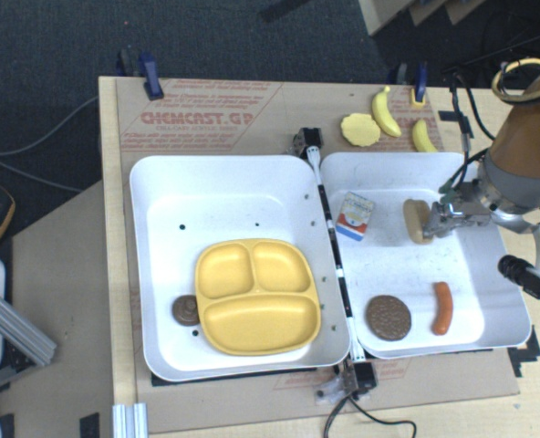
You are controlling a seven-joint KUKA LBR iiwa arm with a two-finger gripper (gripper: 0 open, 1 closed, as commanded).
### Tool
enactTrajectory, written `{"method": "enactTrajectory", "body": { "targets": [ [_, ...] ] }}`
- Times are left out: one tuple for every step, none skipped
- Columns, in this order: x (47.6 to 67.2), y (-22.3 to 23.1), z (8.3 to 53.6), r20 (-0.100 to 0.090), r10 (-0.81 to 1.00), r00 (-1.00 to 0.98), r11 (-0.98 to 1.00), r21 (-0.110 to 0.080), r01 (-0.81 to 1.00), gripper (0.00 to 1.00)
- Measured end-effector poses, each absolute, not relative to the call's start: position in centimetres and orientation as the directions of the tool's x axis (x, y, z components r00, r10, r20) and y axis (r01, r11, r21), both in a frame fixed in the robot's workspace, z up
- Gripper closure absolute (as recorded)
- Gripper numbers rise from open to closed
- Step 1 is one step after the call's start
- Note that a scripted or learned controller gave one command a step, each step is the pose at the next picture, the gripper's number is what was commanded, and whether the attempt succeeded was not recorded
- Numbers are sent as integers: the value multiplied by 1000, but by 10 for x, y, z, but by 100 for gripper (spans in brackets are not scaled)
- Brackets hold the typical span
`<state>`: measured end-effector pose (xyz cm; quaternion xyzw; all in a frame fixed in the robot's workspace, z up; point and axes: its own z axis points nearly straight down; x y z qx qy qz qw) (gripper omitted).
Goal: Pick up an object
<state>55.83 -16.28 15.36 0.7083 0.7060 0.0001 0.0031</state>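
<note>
We see two white bins side by side on the bench (115,245). The arm (525,144) reaches in from the right, and its gripper (439,219) sits low over the right bin (489,336), near that bin's rear right portion.

**Gripper state.** The gripper head is small and dark against the bin floor. We cannot tell whether it is parted or closed. A tan, rounded object (419,221) lies directly at the gripper's tip, touching it or just beside it; we cannot tell which. We do not see that object between the gripper's parts, so we do not count it as held.

**Candidate objects in the right bin.**
- The tan object: rear centre, at the gripper tip.
- A small white carton (355,215) with red and blue print: rear left, near the divider.
- A brown round disc (389,318): front left.
- An orange sausage-shaped piece (442,307): front right, well apart from the gripper.

**Left bin (151,199).** A yellow three-compartment tray (255,296) rests at the front centre. A small brown disc (185,310) lies just beside its left edge.

**Bench behind the right bin.** Two yellow bananas (387,113) (422,136) and a yellow lump (360,130) lie outside the bins.

**Progress.** We judge the approach as complete and the grasp as unconfirmed. Nothing is lifted off the bin floor. Remaining steps: secure the tan object, then raise it clear of the bin.
</note>
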Motion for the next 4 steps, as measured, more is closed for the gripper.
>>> {"method": "enactTrajectory", "body": {
  "targets": [
    [590, -214, 165, -5, 1000, 2, -2, 6, 1000, 100],
    [588, -212, 164, -2, 1000, 0, 0, 2, 1000, 0],
    [613, -179, 101, 1, 1000, -3, 3, -3, 1000, 0],
    [589, -196, 106, 1, 1000, 2, -2, -3, 1000, 0]
  ]
}}
